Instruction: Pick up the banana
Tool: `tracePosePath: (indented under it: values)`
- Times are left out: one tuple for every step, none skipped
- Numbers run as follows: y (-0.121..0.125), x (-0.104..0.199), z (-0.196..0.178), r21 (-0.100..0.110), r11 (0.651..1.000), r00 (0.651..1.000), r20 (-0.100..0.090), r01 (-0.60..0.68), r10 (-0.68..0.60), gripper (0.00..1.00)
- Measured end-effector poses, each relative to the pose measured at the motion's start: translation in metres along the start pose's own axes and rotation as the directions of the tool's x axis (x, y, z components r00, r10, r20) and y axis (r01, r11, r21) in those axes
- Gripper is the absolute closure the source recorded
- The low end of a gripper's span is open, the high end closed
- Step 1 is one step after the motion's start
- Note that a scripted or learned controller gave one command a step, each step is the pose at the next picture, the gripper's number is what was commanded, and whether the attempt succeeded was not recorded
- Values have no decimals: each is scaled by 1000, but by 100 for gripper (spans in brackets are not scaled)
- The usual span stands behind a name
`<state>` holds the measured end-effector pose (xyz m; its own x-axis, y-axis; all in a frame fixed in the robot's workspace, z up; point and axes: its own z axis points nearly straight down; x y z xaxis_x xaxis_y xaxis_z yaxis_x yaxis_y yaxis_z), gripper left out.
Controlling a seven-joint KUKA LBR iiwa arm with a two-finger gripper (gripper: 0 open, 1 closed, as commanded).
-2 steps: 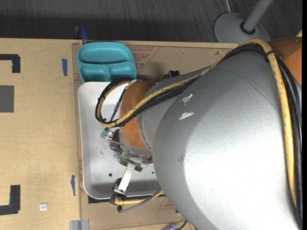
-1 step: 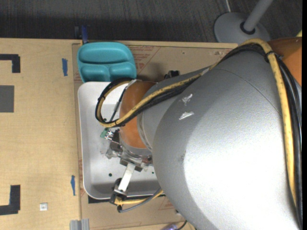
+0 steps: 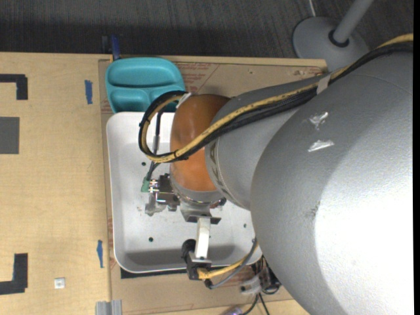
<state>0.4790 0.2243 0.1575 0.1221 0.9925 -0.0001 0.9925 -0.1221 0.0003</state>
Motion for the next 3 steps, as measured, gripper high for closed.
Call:
tracePosePath:
  values:
    - [0, 1, 72, -1, 995, 995, -3, 101, -101, 0]
    - [1, 3, 61, -3, 995, 995, -6, 100, -100, 100]
    - [1, 3, 51, -2, 995, 995, -7, 98, -98, 100]
